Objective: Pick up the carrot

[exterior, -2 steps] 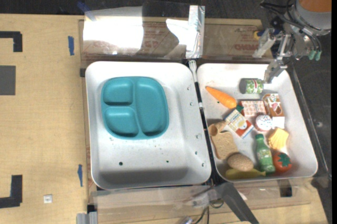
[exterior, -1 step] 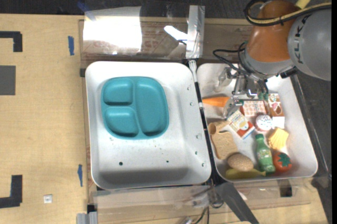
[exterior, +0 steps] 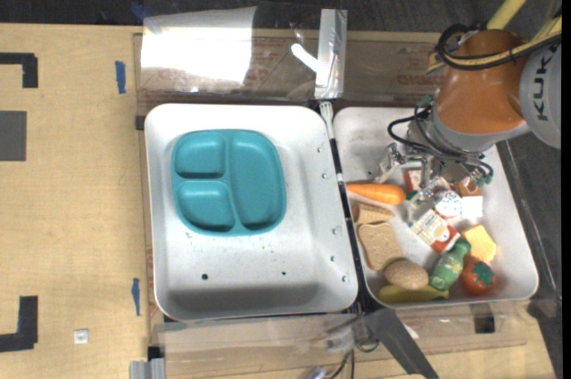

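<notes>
The carrot (exterior: 376, 193) lies in the right bin (exterior: 522, 226), hard against its left wall, about halfway between that bin's far and near edges. It is a short orange piece lying nearly level, its blunt end toward the wall and its narrower end pointing toward the bin's middle, smooth and bright against the white floor. Its near side touches or just overlaps a slice of bread (exterior: 372, 214), and a second slice (exterior: 379, 245) lies closer to the near edge, so the carrot looks free mainly on its far side. The rest of the play food is heaped toward the near right corner: a potato (exterior: 406, 273), a green bottle (exterior: 449, 266), a tomato (exterior: 478, 277), a yellow cheese block (exterior: 482, 241) and a small carton (exterior: 430, 227), probably tumbled there at random as clutter to pick from. The gripper (exterior: 426, 177) hangs over the far half of this bin, just to the right of the carrot's narrow end, under the orange wrist band (exterior: 477, 92); nothing shows between its parts, and whether it is spread or closed cannot be told amid the metal and cable. It seems poised for a descent, though it sits slightly off the carrot, nearer the carton. The left bin (exterior: 178, 270) holds a teal divided tray (exterior: 229, 180) near its far edge, likely a drop-off spot.
</notes>
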Controlling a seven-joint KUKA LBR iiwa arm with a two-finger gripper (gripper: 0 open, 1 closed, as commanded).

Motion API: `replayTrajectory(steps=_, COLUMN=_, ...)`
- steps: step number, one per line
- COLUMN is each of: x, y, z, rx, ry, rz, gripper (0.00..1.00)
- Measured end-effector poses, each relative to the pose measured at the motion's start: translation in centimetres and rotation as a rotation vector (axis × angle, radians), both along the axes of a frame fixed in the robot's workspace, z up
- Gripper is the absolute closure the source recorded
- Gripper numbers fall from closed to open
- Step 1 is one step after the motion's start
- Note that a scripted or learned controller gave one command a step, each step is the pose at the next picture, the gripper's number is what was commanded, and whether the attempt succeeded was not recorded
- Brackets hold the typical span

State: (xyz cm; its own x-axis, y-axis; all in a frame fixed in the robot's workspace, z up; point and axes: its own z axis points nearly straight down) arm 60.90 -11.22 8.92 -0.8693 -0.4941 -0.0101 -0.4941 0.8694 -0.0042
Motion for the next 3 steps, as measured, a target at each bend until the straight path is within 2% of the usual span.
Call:
replayTrajectory(steps=1, x=-1.5, y=2.0, z=0.1, rx=-0.005, ry=-0.002, rz=0.472, gripper=0.0)
replayTrajectory(steps=2, x=-8.9, y=1.0, z=0.1, rx=-0.007, ry=-0.005, rz=0.511, gripper=0.0)
replayTrajectory(steps=3, x=-8.3, y=1.3, z=1.8, rx=-0.01, ry=-0.021, rz=0.514, gripper=1.0)
